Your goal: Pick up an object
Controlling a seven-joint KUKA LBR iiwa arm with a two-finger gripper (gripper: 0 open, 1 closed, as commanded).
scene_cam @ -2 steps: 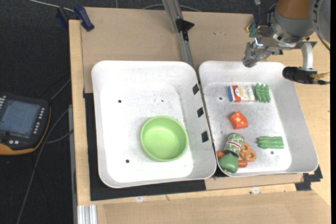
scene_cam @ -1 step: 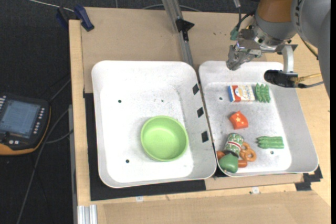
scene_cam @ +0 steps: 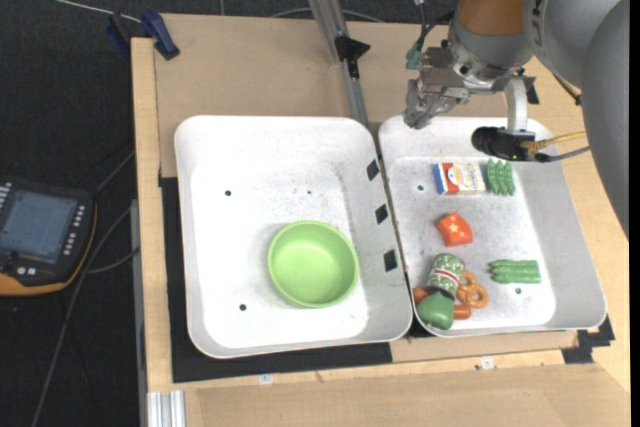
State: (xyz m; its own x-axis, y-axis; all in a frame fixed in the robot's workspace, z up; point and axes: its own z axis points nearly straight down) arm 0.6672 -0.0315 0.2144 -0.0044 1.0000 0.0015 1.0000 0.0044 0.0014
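The pincer (scene_cam: pixel 418 115) hangs at the right bin's (scene_cam: pixel 575 245) 11 o'clock corner; we cannot tell its state. We judge the red block (scene_cam: pixel 454 229), at the bin's centre and apart from its neighbours, the easiest pick: small, light, probably stiff plastic, best taken across its flat sides. A green bowl (scene_cam: pixel 313 263) sits in the left bin (scene_cam: pixel 200 215).

No lettering is readable; the small red-white-blue carton (scene_cam: pixel 459 178) in the right bin bears print too blurred.
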